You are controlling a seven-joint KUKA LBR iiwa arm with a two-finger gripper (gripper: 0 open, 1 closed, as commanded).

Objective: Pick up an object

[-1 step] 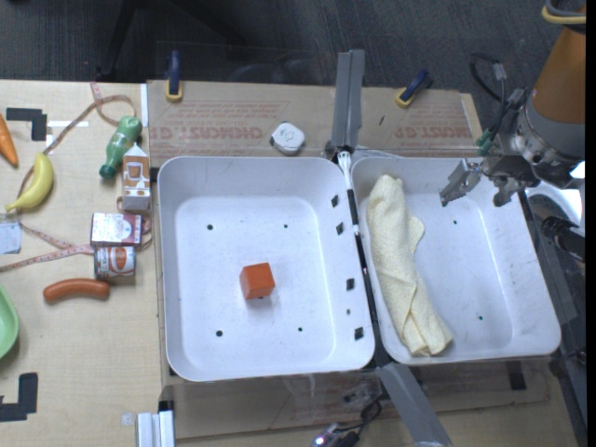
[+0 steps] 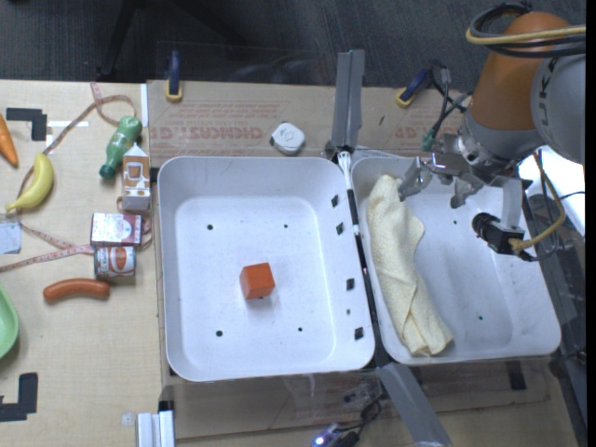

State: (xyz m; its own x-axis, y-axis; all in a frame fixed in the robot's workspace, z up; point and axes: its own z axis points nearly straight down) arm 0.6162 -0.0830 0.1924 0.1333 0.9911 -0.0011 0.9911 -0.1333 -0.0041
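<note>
An orange block (image 2: 257, 280) sits alone near the middle of the left bin (image 2: 186, 343). In the right bin (image 2: 521, 338), a cream towel (image 2: 399, 264) lies along the left wall. The gripper (image 2: 435, 181) hovers above that bin's far end with fingers spread apart, holding nothing. The approach step seems in hand; next it must descend onto the towel and close.

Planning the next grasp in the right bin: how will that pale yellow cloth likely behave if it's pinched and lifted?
The cloth lies rumpled and folded along the right bin's left wall, so it's probably floppy: a pinch would likely lift one fold while the rest drapes and trails. It looks thin, so probably light. It shouldn't roll or tip, though it may drag against the wall.
</note>
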